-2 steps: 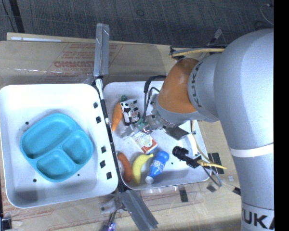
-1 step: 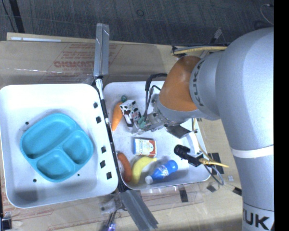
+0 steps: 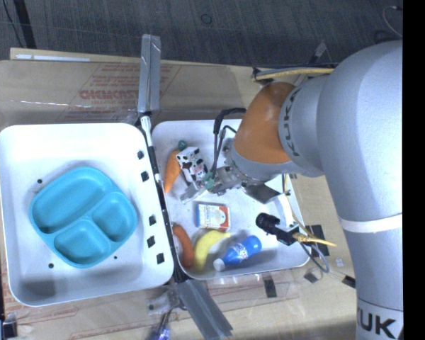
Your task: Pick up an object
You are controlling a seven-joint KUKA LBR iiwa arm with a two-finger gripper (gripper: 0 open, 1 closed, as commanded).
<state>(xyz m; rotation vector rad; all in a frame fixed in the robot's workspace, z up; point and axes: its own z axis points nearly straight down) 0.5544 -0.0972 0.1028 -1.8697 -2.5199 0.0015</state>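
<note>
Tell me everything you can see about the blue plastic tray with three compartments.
The blue plastic tray with three compartments lies flat in the left white bin, turned at a slant. It is light blue, smooth, with rounded corners: one long compartment and two smaller ones. It rests on the bin floor alone.

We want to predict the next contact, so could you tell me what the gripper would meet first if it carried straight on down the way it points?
Probably the black-and-white toy, since the gripper points down right beside it, with the orange carrot next over. Depth is hard to judge from this slant.
</note>
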